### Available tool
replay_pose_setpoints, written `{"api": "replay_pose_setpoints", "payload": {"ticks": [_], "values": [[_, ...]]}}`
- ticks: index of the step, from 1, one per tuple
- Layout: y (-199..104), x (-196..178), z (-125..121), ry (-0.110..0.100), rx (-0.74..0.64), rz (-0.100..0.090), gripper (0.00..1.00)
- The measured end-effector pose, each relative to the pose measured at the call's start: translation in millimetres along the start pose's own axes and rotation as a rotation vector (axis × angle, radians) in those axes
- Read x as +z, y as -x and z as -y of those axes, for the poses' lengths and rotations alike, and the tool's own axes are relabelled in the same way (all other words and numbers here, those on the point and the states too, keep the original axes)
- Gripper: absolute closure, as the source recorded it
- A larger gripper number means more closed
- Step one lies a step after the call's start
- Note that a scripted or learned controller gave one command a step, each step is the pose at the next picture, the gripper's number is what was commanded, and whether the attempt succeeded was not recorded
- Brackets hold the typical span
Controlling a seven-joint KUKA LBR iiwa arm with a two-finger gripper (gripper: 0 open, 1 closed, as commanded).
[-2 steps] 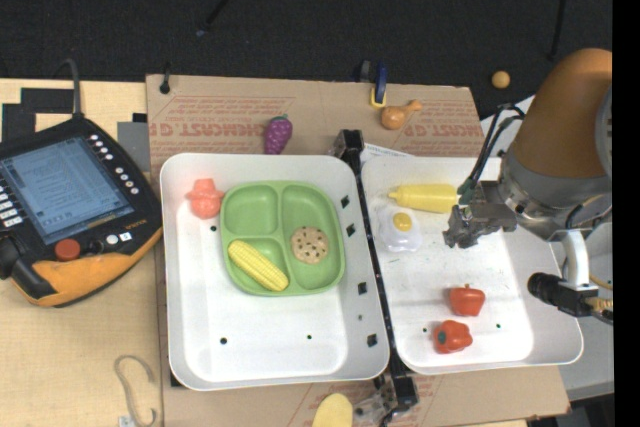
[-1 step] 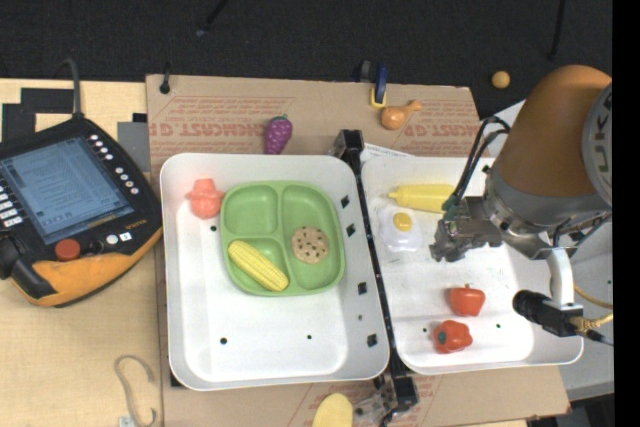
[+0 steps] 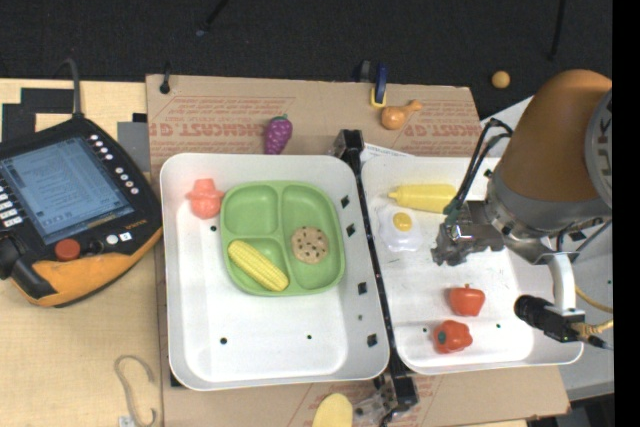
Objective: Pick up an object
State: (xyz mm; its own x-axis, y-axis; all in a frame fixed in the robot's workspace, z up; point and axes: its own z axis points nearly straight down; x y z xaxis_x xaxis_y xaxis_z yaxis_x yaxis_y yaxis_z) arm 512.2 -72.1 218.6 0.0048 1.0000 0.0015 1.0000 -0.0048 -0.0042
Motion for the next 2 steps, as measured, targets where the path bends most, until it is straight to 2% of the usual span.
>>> {"api": "replay_pose_setpoints", "payload": {"ticks": [2], "values": [[1.7,-0.5,-0.8,0.001,-0.001,0.000,1.00]]}}
